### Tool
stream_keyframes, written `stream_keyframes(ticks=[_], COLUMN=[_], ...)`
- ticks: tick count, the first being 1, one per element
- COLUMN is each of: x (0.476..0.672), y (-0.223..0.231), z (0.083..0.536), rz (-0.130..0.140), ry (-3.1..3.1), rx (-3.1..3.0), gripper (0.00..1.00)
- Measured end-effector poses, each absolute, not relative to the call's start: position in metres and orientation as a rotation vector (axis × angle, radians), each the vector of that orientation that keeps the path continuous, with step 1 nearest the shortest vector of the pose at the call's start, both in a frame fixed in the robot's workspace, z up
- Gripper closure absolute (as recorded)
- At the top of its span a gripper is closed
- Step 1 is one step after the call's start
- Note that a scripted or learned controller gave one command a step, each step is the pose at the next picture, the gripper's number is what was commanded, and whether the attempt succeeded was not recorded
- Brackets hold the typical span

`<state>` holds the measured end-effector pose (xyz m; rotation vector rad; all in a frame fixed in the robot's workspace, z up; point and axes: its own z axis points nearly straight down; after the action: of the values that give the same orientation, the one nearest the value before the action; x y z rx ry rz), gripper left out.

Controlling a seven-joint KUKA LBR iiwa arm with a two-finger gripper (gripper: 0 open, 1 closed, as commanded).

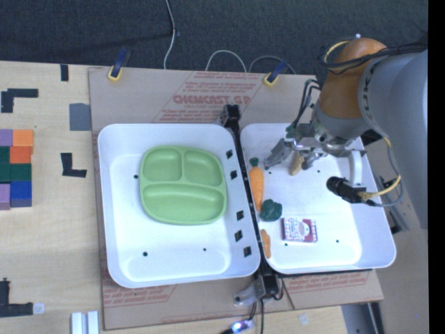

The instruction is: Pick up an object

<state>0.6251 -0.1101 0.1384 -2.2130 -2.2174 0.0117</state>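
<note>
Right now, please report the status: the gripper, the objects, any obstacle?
Gripper open, over right bin, holding nothing. Carrot, green toy, small carton lie below it. Path clear.

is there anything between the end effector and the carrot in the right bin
Nothing visible. The end effector hangs over the right bin's upper part; the carrot lies by the bin's left wall, bare white floor between them. The broccoli sits below the carrot.

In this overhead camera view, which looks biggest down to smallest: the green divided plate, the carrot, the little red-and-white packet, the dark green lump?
1. Green divided plate
2. Carrot and packet: too alike to rank
3. Dark green lump
</note>
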Motion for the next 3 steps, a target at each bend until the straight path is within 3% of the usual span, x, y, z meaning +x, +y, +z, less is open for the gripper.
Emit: stream_keyframes(ticks=[1, 2, 3], x=[0.629, 0.625, 0.627], y=[-0.115, -0.113, -0.11], z=[0.091, 0.093, 0.132], rz=[-0.001, 0.011, 0.002], ry=[-2.231, -2.22, -2.222], rx=[-2.233, -2.22, -2.217], gripper=[0.0, 1.0, 1.0])
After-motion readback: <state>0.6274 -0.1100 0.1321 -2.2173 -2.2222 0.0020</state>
